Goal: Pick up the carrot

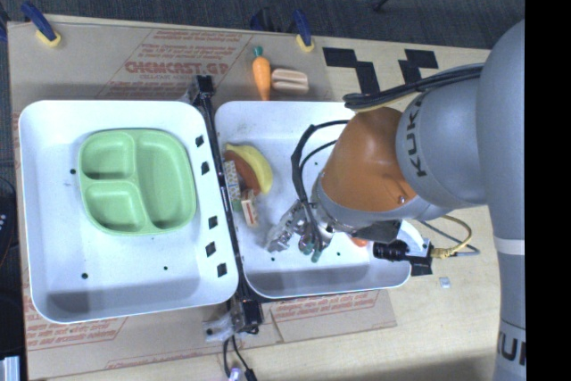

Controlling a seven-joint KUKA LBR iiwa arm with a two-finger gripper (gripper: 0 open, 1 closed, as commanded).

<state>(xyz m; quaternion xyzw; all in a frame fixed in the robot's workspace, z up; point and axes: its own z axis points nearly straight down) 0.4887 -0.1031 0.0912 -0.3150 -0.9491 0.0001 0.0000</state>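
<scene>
**A:** Where do we find the carrot (260, 77)?

**B:** We see it on the counter (134, 49), lying outside both bins, just beyond the far rim of the right bin (268, 285). Its green top points away from the bin and its orange tip nearly meets that rim. A small tan and pink block (290, 81) lies just beside it on its right.

**A:** And our arm (419, 156)?

**B:** It reaches in from the right and covers much of the right bin. The pincer (299, 236) hangs low over the bin's near half, well apart from the carrot. We cannot tell whether it is parted or closed; the metal parts blur together, and we see nothing clamped in it.

**A:** What crowds the bin's edges?

**B:** A banana (253, 163) with a brown item under it sits along the left wall, close to the black clips (214, 192) where the two bins meet. A small packet (249, 211) lies just nearer to us, between the banana and the pincer.

**A:** Where do we have open room?

**B:** The left bin (45, 219) holds a green divided tray (138, 180) in its middle, with bare white floor all round it. The counter left of the carrot, with its red printing, lies open up to the blue clamps (40, 22) on the far edge.
</scene>
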